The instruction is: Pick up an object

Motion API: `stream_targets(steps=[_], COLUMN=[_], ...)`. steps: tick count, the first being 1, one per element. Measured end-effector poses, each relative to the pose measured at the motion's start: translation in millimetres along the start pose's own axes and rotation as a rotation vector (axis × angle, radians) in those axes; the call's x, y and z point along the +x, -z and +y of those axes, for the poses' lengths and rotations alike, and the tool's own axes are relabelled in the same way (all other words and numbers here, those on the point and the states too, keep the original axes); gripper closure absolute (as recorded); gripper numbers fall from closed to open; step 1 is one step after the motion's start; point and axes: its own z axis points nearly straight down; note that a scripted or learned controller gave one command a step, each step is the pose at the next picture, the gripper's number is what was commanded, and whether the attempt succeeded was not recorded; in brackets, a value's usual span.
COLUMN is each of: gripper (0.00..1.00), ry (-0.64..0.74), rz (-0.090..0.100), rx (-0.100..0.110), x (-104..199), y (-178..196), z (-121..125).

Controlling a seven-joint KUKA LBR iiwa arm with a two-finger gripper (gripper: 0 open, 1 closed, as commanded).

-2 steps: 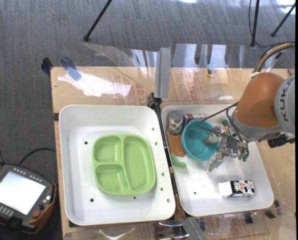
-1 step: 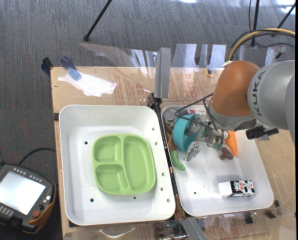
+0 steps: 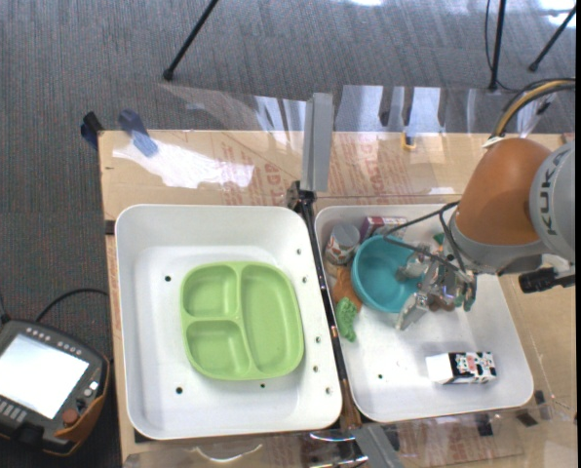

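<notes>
Where gripper (image 3: 419, 295) overlaps teal bowl (image 3: 380, 276) rim, right bin (image 3: 407, 388), fingers unclear

Right bin (image 3: 510, 398): far-left crowded w/ teal bowl (image 3: 380, 279), small can (image 3: 343, 242), maroon box (image 3: 380, 226), green toy (image 3: 348, 319) along left wall; claw (image 3: 429, 295) at bowl's right rim; near part mostly bare, only milk carton (image 3: 461, 367) near-right; left bin (image 3: 144, 378): green tray (image 3: 242, 320) in centre, bare margins around it.

Arm (image 3: 510, 203) reaching in, hand (image 3: 429, 295) lowered
</notes>
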Motion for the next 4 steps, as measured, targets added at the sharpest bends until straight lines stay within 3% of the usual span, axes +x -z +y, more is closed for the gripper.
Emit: stream_targets(steps=[1,2,3,4], gripper=[0.00,0.00,0.00,0.00], ry=[0.057,-0.035,-0.037,-0.080], rz=[-0.008,-0.004,-0.010,0.000], rx=[0.001,-0.001,0.007,0.004], x=[2.7,-2.7,25.0,85.8], y=[1.7,1.2,4.4,-2.1], z=[66.8,1.2,62.6,1.7])
